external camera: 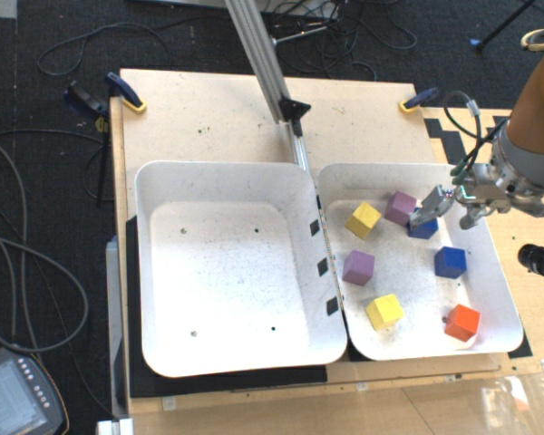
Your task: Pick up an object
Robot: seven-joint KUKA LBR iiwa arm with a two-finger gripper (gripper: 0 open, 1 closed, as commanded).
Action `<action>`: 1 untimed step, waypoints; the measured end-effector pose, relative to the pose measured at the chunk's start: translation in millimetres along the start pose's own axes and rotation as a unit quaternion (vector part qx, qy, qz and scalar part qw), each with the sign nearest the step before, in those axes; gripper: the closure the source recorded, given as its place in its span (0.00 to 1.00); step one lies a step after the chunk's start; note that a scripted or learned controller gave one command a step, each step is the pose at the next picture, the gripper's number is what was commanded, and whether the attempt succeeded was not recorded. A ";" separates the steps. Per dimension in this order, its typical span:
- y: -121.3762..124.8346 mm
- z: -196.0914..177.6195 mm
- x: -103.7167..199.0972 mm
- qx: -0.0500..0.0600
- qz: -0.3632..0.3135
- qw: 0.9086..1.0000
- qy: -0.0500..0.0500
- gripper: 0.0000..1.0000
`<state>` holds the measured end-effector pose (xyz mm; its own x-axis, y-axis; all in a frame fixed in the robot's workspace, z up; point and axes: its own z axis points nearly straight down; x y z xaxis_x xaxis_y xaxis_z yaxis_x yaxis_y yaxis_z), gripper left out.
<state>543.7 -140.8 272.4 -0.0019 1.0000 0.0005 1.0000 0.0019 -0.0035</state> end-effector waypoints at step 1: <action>0.5 -1.7 -0.3 -0.002 0.001 1.000 0.000 0.00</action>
<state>544.2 -141.1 274.1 -0.0001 1.0000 -0.0004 1.0000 0.0001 -0.0002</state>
